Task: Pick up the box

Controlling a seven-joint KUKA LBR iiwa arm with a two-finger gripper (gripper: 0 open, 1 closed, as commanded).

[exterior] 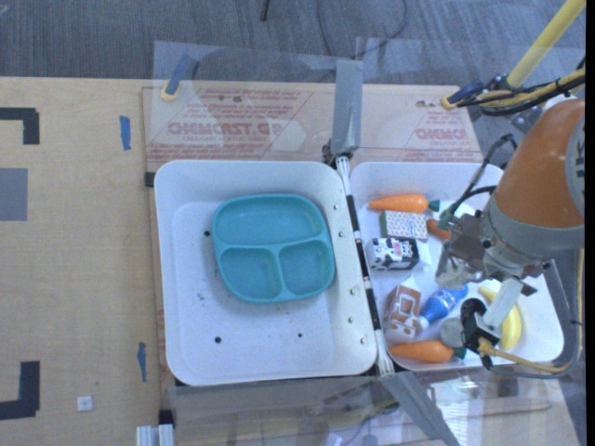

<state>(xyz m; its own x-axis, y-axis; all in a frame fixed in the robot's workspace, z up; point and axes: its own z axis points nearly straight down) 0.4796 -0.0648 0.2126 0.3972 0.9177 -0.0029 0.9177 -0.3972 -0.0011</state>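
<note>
Hovering over right bin, gripper positioned near brown box; finger state cannot tell, hidden under wrist. Box lies flat, untouched, between carrot and blue bottle.

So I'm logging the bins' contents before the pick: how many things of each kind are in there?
Carrots: 2
Boxes or cartons: 3
Blue bottle: 1
Banana: 1
Teal divided plate: 1
Total: 8 in plain sight; the arm may hide more.
</note>
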